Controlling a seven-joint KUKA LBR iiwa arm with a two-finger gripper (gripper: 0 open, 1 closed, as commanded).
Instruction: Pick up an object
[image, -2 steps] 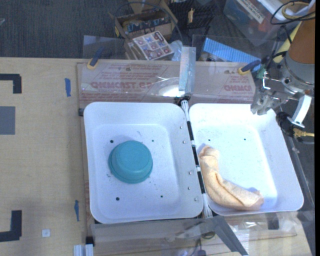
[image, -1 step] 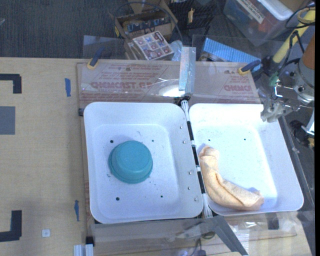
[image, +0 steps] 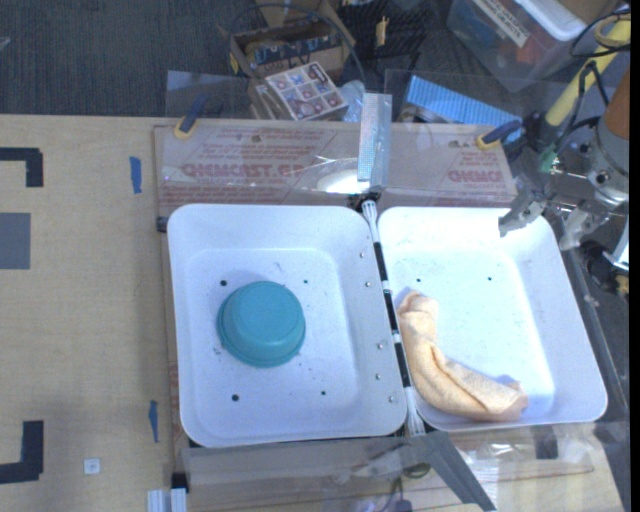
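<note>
Camera view looks down at a slant, and the nearest strip of bench, below both bins and well nearer than the claw (image: 545, 222), is hard to make out: grey struts and clear plastic overlap there and are cut off by the bottom edge.

A soft orange-yellow roll (image: 448, 368) lies in the right bin (image: 572, 345), nearer than the claw and off toward the view's left of it, well apart from it. The roll curves along the bin's inner wall and touches it. A pale grey patch at its near end is too small to identify.

Further to the view's left of the claw, across the join between the bins, a teal bowl (image: 262, 322) sits upside down on the floor of the left bin (image: 190, 255). What may lie under it is hidden.

The claw itself hangs over the far right corner of the right bin, about at the rim. It is partly lost among grey brackets and cables, and the arm behind it is cut off by the right edge. Whether it is wide or narrow cannot be told. Nothing shows in its grasp, and it touches neither the roll nor the bowl.

Beyond the claw and to its left in the view, a clear panel with red lettering (image: 250, 170) stands behind the bins. Past that, cardboard boxes (image: 295, 70) and plastic clutter blur together.
</note>
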